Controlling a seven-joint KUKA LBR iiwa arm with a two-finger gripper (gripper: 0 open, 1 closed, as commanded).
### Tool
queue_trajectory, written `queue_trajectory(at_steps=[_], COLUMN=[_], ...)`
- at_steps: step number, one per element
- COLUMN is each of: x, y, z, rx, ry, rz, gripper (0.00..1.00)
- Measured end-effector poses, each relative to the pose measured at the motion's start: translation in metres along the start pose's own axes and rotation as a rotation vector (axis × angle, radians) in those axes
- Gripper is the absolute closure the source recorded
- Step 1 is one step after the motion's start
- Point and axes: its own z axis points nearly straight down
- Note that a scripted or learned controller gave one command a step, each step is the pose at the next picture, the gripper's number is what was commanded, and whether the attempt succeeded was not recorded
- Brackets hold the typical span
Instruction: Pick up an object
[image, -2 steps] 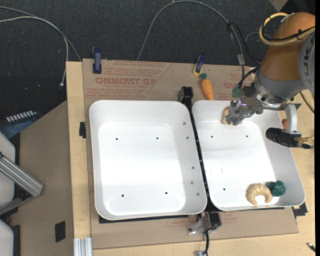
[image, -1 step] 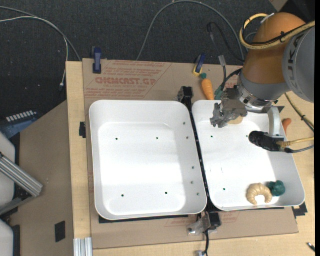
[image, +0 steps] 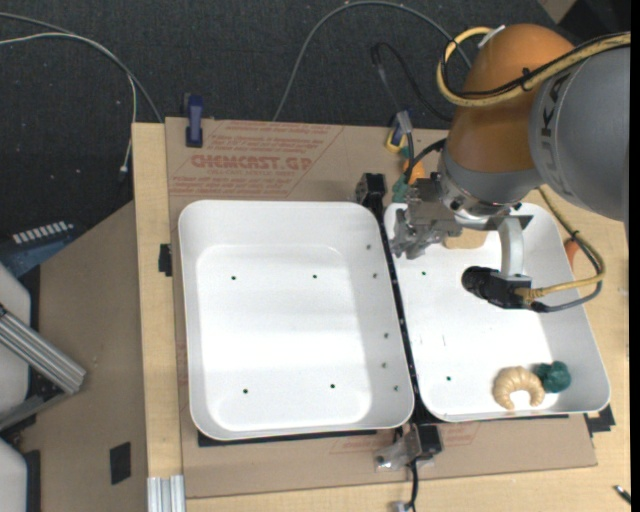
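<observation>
Hand (image: 415, 235) sits at the right bin's (image: 440, 400) top-left corner, by the wall; can't tell its state. Targets well apart: croissant-shaped toy (image: 518, 386) touching a teal object (image: 553, 376) in the near-right corner, crowded against the rim. Open bin floor between gives room. Left bin (image: 285, 310) adjoins.

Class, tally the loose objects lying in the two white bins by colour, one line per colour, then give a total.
Tan, curved object: 1
Teal, small object: 1
Total: 2, both in the right bin.
</observation>
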Motion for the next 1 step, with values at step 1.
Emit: queue_trajectory(at_steps=[1], x=[0.0515], y=[-0.0094], z=[0.0158], rx=[0.001], ry=[0.000], rz=[0.000], gripper=[1.00])
